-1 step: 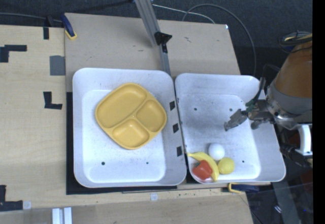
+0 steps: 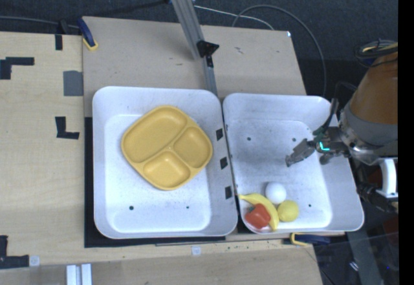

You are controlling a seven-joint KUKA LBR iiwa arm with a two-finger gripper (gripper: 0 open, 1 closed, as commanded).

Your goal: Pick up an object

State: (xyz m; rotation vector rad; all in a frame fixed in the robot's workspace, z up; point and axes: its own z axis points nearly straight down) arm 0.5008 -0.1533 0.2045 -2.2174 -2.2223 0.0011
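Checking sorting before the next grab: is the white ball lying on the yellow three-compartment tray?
No, the small white ball lies in the right white bin beside a banana, while the yellow three-compartment tray sits in the left bin.

Light wooden bench [image 2: 39, 167] bearing two white bins [image 2: 107, 212] side by side

Two bins sit side by side on the bench [image 2: 155, 51]. The left bin [image 2: 110, 212] holds a divided plate [image 2: 167, 147] toward its back. In the right bin [image 2: 336, 206], a ball [image 2: 276, 192] lies near the front edge; just in front of the ball a banana [image 2: 260, 200], a tomato [image 2: 258, 215] and a lemon [image 2: 288, 211] cluster together. The end effector [image 2: 299, 154] hovers behind the ball, over the right bin.
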